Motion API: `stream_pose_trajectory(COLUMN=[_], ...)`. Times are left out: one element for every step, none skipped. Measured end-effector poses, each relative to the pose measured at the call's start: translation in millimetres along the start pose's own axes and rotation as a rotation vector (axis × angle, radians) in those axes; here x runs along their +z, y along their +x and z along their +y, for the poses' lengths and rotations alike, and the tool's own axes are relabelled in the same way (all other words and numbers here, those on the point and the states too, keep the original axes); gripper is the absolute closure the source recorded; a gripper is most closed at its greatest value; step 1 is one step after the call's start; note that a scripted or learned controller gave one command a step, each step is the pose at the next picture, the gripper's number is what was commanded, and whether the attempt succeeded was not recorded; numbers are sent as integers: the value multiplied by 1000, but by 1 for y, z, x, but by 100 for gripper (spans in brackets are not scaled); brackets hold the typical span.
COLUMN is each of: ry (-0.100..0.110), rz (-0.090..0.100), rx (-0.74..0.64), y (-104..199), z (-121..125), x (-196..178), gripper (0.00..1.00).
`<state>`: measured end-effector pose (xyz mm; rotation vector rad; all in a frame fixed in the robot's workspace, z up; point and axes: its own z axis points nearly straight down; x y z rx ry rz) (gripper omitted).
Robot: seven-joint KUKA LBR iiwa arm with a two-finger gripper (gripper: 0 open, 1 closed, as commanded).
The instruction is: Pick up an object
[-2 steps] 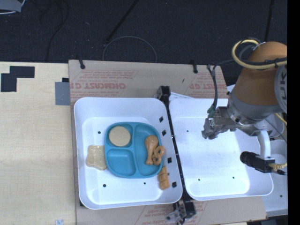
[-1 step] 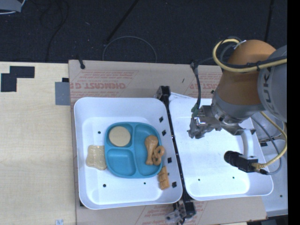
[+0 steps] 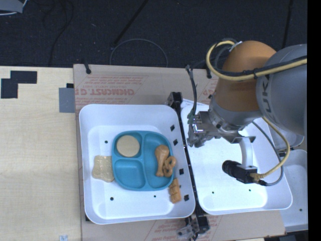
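A blue divided plate (image 3: 135,172) lies in the left bin (image 3: 95,119). On it are a round tan cookie (image 3: 127,145) at the upper left and a twisted brown pretzel piece (image 3: 164,160) on the right side. A pale bread-like piece (image 3: 103,168) rests on the bin floor against the plate's left edge. A small brown chunk (image 3: 174,191) lies just off the plate's lower right corner. My gripper (image 3: 196,130) hangs low over the left side of the right bin (image 3: 235,200), close to the wall between the bins, and the wrist hides its tip.
The arm's grey and orange body (image 3: 251,84) covers the upper part of the right bin. A black plug on a yellow cable (image 3: 239,170) hangs over that bin's floor. A cardboard sheet (image 3: 125,87) lies under both bins.
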<state>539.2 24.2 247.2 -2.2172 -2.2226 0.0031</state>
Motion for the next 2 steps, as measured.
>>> stream_pose_trajectory(ry=[0, 1], rz=[1, 0], rx=[-2, 0], y=[52, 51], z=[10, 9], x=[-3, -3], gripper=[100, 0])
